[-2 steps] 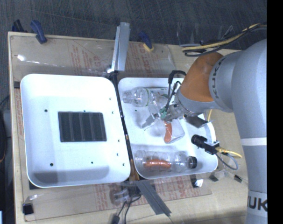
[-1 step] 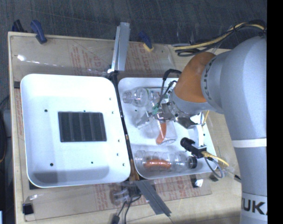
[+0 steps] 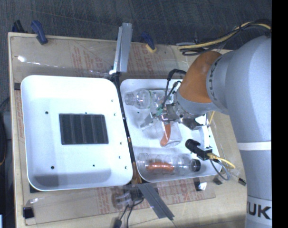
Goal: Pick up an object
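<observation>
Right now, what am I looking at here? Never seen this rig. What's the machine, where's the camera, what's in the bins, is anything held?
One camera, fixed above the bench, looks down at a slant. The big grey robot arm with an orange band reaches in from the right; it is a KUKA arm whose job is to pick up an object. Its wrist hangs over the right shallow white bin, and the gripper at its tip is low among the items. I cannot tell from this view whether it holds anything.

In that bin lie clear plastic things: a clear bottle with a copper-coloured core along the near edge, a clear round bulb-like piece at the far end, and a clear cup with an orange item inside in the middle.

The left shallow white bin has a dark ribbed rectangular panel on its floor.
</observation>
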`<state>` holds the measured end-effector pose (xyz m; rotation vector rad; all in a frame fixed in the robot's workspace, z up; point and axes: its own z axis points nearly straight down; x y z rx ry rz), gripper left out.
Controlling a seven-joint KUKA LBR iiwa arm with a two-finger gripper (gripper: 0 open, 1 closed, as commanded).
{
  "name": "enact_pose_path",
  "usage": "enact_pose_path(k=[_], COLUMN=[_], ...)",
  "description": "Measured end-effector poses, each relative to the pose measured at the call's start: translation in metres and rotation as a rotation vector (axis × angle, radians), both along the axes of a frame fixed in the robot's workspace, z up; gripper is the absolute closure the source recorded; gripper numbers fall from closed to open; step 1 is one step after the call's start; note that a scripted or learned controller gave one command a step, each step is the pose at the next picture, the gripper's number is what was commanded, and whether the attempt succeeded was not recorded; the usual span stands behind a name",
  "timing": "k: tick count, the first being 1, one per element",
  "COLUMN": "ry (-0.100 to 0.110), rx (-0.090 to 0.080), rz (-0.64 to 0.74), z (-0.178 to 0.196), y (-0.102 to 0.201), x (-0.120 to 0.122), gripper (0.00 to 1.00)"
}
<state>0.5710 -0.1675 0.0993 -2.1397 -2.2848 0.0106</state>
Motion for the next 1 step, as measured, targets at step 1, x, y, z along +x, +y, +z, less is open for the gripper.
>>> enact_pose_path(k=[1], ry=[-0.009], rx=[-0.001], rz=[-0.012], z=[0.0936], y=[0.0738], x=[0.0202], gripper=[1.0])
